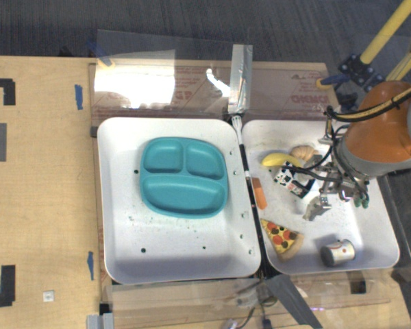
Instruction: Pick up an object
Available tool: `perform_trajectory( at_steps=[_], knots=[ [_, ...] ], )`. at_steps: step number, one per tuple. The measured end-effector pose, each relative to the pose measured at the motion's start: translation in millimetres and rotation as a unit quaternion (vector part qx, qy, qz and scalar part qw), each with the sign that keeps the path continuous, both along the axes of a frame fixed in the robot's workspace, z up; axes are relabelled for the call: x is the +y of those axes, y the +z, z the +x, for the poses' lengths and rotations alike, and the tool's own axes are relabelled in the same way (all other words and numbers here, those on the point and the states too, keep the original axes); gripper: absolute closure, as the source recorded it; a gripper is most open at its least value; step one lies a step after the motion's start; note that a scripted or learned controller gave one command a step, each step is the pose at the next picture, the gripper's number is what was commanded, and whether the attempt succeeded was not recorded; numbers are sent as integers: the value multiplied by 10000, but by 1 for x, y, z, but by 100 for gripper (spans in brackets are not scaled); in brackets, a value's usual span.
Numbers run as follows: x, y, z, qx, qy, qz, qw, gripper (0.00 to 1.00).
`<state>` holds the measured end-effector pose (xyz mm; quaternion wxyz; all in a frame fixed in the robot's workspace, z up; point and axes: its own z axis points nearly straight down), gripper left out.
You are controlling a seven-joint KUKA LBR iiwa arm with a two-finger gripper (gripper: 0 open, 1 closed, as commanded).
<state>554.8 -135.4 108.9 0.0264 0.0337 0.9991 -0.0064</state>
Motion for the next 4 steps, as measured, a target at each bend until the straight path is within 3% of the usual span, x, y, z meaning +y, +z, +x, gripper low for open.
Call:
perform_trajectory(
  at_steps=[1,2,3,4],
  knots=[
    [15,0,47,18,-1392,84,9902,0],
    [15,19,57,-171,-1382,70,9902,100],
    [98,178,21,154,-2046,148,9786,100],
    [92,162,-59,233,-299,81,9992,100]
  ],
)
